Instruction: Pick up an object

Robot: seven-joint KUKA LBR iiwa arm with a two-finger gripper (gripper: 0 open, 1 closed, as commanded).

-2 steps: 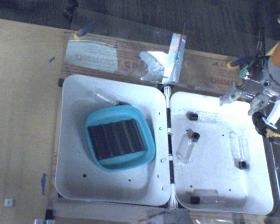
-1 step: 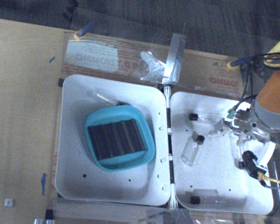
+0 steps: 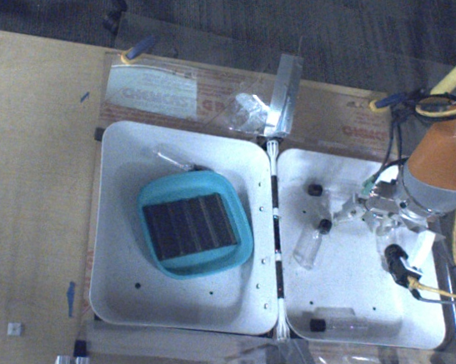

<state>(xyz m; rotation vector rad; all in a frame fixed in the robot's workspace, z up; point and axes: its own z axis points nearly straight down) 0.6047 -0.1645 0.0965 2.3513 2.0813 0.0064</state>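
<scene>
Risk is a miss, I judge: end effector (image 3: 348, 211) hangs in the right bin (image 3: 426, 327), whether spread or closed I cannot tell, near a clear vial (image 3: 309, 246) that is round and may roll away.

Two white bins (image 3: 112, 228) sit on a tan wooden bench (image 3: 16, 189). The left one holds a teal dish (image 3: 240, 246) with a dark ribbed panel (image 3: 190, 226). The arm's band (image 3: 440, 160) is orange.
</scene>
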